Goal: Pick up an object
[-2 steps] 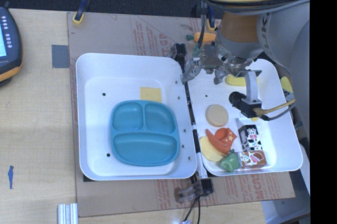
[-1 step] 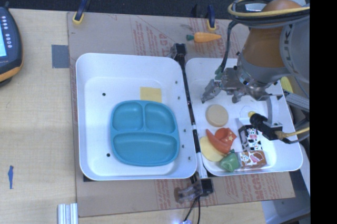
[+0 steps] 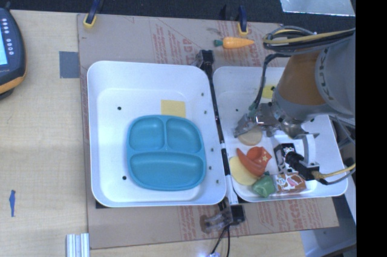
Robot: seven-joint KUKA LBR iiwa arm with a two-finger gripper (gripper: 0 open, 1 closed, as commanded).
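The right white bin [image 3: 233,77] holds a cluster of toy foods near its front: a red pepper-like piece [image 3: 257,159], a yellow piece [image 3: 240,172], a green piece [image 3: 263,186], a beige rounded piece [image 3: 250,138] and a printed packet [image 3: 291,182]. My gripper [image 3: 254,123] is low over the middle of this bin, just above the beige piece, with the grey arm and its orange band [image 3: 299,83] behind it. The wrist hides part of the bin floor.
The left white bin [image 3: 97,129] carries a blue divided plate [image 3: 166,152] and a flat yellow square [image 3: 173,107]. An orange carrot toy [image 3: 236,42] lies on the cardboard behind the bins. A control pendant [image 3: 9,50] sits at the far left.
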